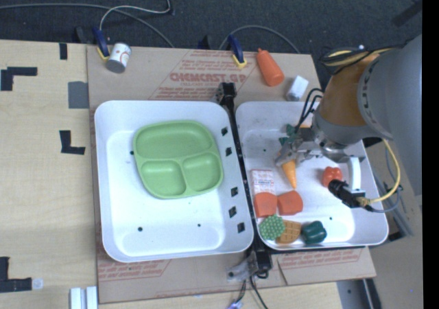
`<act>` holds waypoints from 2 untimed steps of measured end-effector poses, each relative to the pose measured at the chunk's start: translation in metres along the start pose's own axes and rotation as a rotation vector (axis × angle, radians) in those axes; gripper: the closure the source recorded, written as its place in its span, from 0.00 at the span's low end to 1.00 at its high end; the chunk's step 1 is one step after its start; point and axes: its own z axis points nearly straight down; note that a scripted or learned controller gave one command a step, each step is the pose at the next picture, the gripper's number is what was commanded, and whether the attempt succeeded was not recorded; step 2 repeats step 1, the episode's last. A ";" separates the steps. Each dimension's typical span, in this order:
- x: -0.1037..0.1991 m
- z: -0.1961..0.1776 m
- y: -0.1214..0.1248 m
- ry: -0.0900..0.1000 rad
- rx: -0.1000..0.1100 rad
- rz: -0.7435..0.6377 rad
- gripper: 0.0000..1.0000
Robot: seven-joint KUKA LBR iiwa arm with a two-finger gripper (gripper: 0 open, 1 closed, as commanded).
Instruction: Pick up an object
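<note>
My gripper (291, 150) is low over the middle of the right bin (374, 232), on the grey arm with the orange band (343, 98). Right below its tip lies a small orange carrot (291, 173), point toward the front; its top touches or nearly touches the gripper. Nearby in the same bin sit a pink-and-white packet (263, 180), two orange-red blocks (265, 203) (290, 201), a green bumpy piece (271, 227), a tan waffle-like piece (291, 231), a dark green piece (313, 232) and a small red-orange piece (332, 176).
The left bin (110, 184) holds a green divided plate (178, 158). Behind the bins, on the cardboard, lie an orange bottle (269, 67), a white cube (298, 86) and a small can (119, 55). Cables run along the arm's right side (384, 194).
</note>
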 end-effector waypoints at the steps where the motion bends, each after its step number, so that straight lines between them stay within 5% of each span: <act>1: 0.073 -0.089 0.021 0.005 0.002 -0.004 1.00; 2: 0.073 -0.089 0.021 0.005 0.002 -0.004 1.00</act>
